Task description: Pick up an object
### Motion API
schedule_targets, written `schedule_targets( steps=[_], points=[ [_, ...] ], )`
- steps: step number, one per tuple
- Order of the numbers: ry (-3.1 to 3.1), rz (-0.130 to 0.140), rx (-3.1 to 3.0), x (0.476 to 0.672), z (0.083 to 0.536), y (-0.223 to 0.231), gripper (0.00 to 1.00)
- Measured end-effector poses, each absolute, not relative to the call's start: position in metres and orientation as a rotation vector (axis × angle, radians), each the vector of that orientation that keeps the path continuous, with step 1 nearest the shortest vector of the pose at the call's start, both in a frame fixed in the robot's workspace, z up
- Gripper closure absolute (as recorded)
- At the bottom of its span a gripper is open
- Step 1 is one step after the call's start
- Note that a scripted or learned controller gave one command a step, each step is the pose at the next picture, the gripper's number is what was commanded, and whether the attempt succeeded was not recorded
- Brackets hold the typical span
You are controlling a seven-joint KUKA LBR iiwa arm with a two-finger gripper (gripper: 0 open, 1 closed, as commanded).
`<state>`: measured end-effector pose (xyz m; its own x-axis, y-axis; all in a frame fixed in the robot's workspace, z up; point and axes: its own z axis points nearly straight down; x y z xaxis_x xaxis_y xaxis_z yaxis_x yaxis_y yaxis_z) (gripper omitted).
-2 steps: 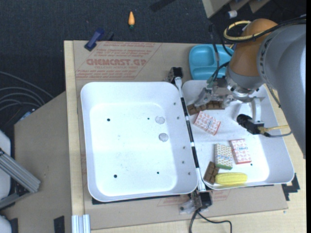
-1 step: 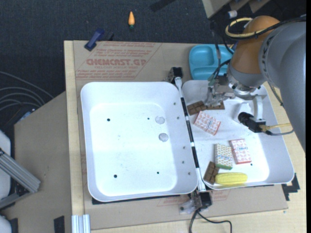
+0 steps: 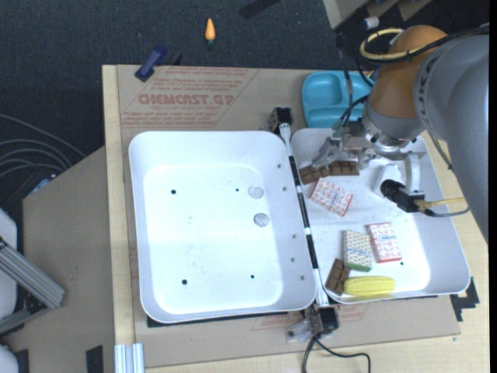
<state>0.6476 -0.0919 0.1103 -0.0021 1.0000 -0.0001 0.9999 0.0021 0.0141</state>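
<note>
The right bin [image 3: 435, 282] holds several small items. A brown bar [image 3: 324, 170] lies at its far left, and a pink-patterned packet [image 3: 331, 197] sits just in front of it. Nearer the front are a green-and-white box [image 3: 357, 249], a pink-and-white box [image 3: 384, 242], a yellow corn cob [image 3: 369, 287] and a small brown block [image 3: 335, 275]. My gripper [image 3: 344, 151] hangs low over the bin's back left corner, just above the brown bar. Nothing is visibly lifted in it.
The left bin [image 3: 147, 158] holds two small grey round spots [image 3: 258, 207]. A blue tub [image 3: 329, 98] stands behind the right bin. A black part with a yellow cable [image 3: 401, 194] hangs from the arm over the right bin. The grey arm covers the far right.
</note>
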Motion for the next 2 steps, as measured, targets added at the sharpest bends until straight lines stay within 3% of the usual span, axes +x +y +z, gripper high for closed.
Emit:
schedule_targets(
  steps=[1, 2],
  points=[
    [2.216, 0.018, 2.21, 0.6482, 0.1207, -0.0916, 1.0],
    [2.216, 0.017, 2.211, 0.6481, 0.1205, -0.0916, 0.0]
  ],
)
